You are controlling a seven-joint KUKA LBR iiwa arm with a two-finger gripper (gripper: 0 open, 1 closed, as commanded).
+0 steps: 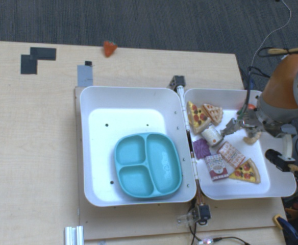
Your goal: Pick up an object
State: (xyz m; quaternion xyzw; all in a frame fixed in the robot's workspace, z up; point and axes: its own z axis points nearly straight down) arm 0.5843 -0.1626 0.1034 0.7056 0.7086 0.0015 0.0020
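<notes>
left bin (pixel 88 137): blue divided plate (pixel 148 164). right bin (pixel 279 185): pizza slices (pixel 204 115), another slice (pixel 247 171), small white cylinder (pixel 210 135), purple packet (pixel 201 148), two cards (pixel 225 160). gripper (pixel 234 127) low over right bin, fingers parted, nothing between them; one finger just beside the cylinder.

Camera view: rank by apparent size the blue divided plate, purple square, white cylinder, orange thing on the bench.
1. Light blue three-compartment plastic plate
2. Purple square piece
3. Small white cylinder and small orange object: look alike, not ranked.
</notes>
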